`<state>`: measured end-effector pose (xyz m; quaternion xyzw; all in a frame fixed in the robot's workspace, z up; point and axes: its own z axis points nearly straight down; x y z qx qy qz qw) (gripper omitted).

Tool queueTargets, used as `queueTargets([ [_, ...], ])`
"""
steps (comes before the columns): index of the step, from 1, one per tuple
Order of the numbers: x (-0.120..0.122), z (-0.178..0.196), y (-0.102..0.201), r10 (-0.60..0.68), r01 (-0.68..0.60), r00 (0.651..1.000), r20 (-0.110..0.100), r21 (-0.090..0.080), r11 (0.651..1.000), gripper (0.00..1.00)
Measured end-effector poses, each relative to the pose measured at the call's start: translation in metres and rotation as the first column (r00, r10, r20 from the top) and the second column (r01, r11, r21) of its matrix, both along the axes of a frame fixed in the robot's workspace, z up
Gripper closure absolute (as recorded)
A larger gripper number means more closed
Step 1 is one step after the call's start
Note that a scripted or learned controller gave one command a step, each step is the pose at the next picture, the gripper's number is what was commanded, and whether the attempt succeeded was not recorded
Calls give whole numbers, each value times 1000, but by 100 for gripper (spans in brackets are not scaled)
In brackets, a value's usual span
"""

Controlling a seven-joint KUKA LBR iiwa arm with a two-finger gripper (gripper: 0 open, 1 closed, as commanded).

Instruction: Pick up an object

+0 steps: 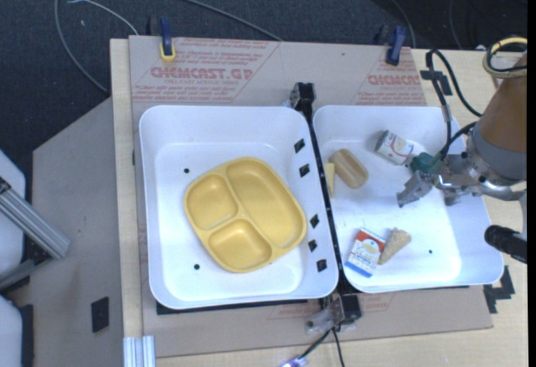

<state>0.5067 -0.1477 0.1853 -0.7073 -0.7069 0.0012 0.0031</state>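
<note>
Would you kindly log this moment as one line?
gripper: over right bin, nothing held | tray: left bin | carton: untouched

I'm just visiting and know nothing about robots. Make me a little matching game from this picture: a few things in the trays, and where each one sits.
Things:
1. yellow divided plate
2. tan block
3. small red and white carton
4. claw

Places:
A. front of the right bin, beside a cone-shaped piece
B. over the right bin, near its right side
C. left bin
D. right bin, close to the divider between the bins

Pairs: 1-C, 2-D, 3-A, 4-B
</note>
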Motion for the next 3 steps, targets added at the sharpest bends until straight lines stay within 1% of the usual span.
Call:
queueTargets([
  [1, -2, -63, 4, 1, -1, 1000, -2, 1, 1000, 0],
  [2, -3, -103, 4, 0, 0, 1000, 1, 0, 1000, 0],
  [3, -1, -90, 4, 0, 0, 1000, 6, -1, 1000, 100],
])
